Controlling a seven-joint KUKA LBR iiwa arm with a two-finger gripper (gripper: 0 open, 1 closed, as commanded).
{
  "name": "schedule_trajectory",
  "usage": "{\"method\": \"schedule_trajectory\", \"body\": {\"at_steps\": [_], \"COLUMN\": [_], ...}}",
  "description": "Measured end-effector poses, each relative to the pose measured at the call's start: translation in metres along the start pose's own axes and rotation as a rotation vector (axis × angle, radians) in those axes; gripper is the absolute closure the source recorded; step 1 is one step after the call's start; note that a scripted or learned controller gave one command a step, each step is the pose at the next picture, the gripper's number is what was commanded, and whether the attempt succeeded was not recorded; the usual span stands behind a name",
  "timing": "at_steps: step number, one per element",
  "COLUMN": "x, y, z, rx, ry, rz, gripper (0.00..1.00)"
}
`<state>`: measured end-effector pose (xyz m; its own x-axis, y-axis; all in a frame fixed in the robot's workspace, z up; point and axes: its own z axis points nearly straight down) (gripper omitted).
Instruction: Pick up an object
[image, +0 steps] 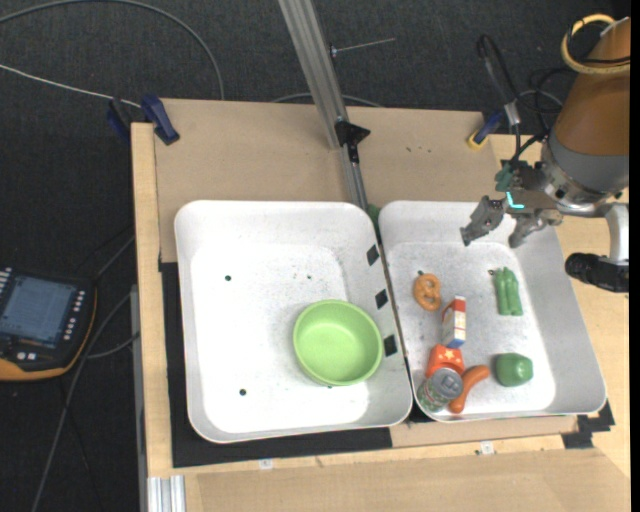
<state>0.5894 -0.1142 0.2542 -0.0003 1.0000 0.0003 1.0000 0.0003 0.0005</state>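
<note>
The pincer (503, 229) is hovering over the far part of the right bin (575, 330), its 2 fingers (480, 224) spread wide with nothing between them. The grey arm with its orange band (598, 95) is reaching in from the right.

Below the pincer, several small objects are lying in the right bin. A pretzel-shaped orange piece (428, 291) is sitting near the bin's left wall, with a small red and white carton (455, 322) just beside it. A green ridged vegetable (508, 292) is lying nearer the pincer, apart from both. Along the near wall, a round can (441, 387), an orange carrot-like piece (468, 386) and a green pepper-like toy (513, 369) are clustering together.

In the left bin (215, 300), 1 lime-green bowl (337, 343) is sitting upright near the right wall. Both bins are resting side by side on the table (250, 145).
</note>
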Motion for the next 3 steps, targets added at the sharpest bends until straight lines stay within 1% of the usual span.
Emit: {"method": "schedule_trajectory", "body": {"at_steps": [1,2,3], "x": [0.000,0.009,0.009], "y": [0.000,0.000,-0.002], "z": [0.000,0.046,0.088], "rx": [0.000,0.004,0.004], "ry": [0.000,0.000,0.000], "rz": [0.000,0.000,0.000], "gripper": [0.00,0.00,0.00]}}
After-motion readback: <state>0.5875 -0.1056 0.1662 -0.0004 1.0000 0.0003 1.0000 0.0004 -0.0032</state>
